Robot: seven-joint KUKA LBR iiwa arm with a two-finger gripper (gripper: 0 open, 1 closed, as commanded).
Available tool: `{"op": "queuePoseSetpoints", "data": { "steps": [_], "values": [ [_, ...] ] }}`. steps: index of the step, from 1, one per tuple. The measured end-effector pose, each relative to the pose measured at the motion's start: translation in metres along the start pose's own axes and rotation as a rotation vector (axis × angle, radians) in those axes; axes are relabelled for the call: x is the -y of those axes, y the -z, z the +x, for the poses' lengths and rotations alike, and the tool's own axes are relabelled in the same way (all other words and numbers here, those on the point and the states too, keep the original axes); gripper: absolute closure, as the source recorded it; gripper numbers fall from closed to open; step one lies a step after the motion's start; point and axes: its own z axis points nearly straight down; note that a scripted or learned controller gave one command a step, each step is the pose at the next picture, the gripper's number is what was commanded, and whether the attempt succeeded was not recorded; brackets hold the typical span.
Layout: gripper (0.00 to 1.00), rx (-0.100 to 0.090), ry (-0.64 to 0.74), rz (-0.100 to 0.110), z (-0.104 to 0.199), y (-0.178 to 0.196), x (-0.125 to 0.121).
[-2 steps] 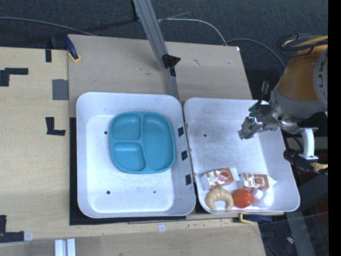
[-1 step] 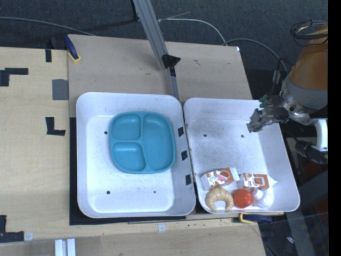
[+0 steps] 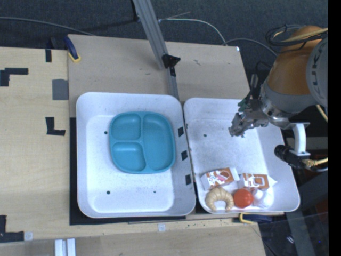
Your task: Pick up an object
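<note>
White bins: two shallow bins lie side by side on the bench, the left bin (image 3: 88, 159) and the right bin (image 3: 224, 111), and their inner edges touch.
Plate: a teal plate (image 3: 143, 142) with three compartments lies flat in the left bin, toward 12 o'clock from the middle of this bin.
Objects: four small things lie together in the 6 o'clock corner of the right bin, well apart from the gripper.
Croissant: a tan croissant (image 3: 219, 198) is at 7 o'clock in this group, and it touches the packet above it.
Packet: a white and orange packet (image 3: 218, 177) lies flat at 11 o'clock from the croissant.
Red ball: a round red object (image 3: 243, 198) lies just beside the croissant, at 3 o'clock from it.
Second packet: another white and orange packet (image 3: 258, 181) lies at 1 o'clock from the red ball.
Gripper: the gripper (image 3: 238, 128) hangs over the bare floor of the right bin, at about 2 o'clock from the middle of the bin; nothing is seen between its fingers, and I cannot tell if the fingers are apart or together.
Arm: the grey arm with the orange band (image 3: 290, 63) comes in from 3 o'clock.
</note>
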Motion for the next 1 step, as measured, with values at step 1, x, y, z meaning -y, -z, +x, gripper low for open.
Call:
{"op": "queuePoseSetpoints", "data": {
  "steps": [1],
  "values": [
    [1.00,-0.001,0.003,-0.001,0.0579,0.0079,0.0017]
  ]
}}
